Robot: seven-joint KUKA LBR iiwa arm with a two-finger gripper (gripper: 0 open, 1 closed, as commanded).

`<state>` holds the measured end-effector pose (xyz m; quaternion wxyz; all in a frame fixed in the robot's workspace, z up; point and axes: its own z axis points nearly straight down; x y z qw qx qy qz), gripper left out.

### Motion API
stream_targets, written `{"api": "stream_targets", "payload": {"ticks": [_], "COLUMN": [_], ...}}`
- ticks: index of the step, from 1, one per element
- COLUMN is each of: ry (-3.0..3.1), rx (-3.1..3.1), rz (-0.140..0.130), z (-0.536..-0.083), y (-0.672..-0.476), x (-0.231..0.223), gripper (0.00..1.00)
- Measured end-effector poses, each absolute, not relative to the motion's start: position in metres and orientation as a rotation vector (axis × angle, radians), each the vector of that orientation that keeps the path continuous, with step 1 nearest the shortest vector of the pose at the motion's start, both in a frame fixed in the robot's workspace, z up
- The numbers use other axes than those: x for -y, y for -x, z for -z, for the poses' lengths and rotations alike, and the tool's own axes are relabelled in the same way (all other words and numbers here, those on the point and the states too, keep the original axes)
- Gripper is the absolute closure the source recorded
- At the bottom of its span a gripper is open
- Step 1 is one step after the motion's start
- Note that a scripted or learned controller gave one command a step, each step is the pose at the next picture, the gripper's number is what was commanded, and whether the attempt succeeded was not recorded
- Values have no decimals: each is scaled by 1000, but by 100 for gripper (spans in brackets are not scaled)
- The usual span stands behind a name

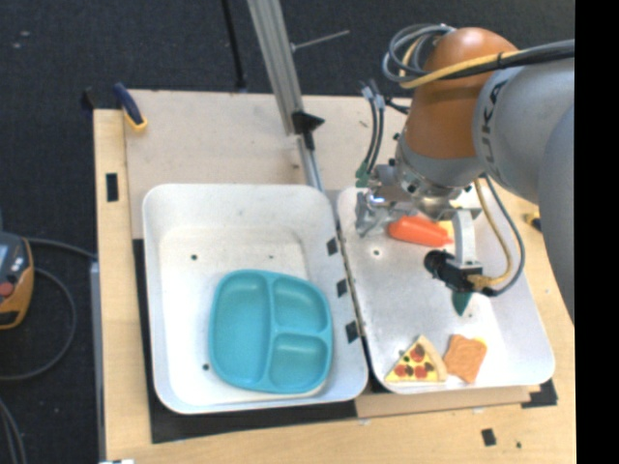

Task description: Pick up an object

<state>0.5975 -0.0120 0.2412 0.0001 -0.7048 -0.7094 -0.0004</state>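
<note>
bins: 2 white, side by side on worktop (193, 143) | left bin (164, 211): 1 blue divided plate (271, 332) | right bin (513, 307): 1 carrot (418, 229), 1 pizza slice (417, 362), 1 orange cracker (465, 358) | hand (372, 211): over right bin's far left corner, just beside carrot, grip state cannot be told

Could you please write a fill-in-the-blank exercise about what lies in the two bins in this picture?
1. The blue divided plate lies in the ____ bin of the view.
2. The toy pizza slice lies in the right bin, near its ____ edge.
3. Beside the pizza slice, to its right, lies an ____ square piece.
4. The toy carrot lies under the arm's wrist, in the ____ bin.

Missing words: left; front; orange; right
</note>
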Motion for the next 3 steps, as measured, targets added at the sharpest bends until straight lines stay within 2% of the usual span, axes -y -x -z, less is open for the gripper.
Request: {"api": "stream_targets", "payload": {"ticks": [1, 2, 3], "ry": [2213, 2213, 2218], "rx": [2230, 2228, 2225], "rz": [4, 0, 0], "z": [-249, -238, -238], "y": [-598, -592, -593], "x": [-39, -87, -84], "gripper": [100, 100, 0]}}
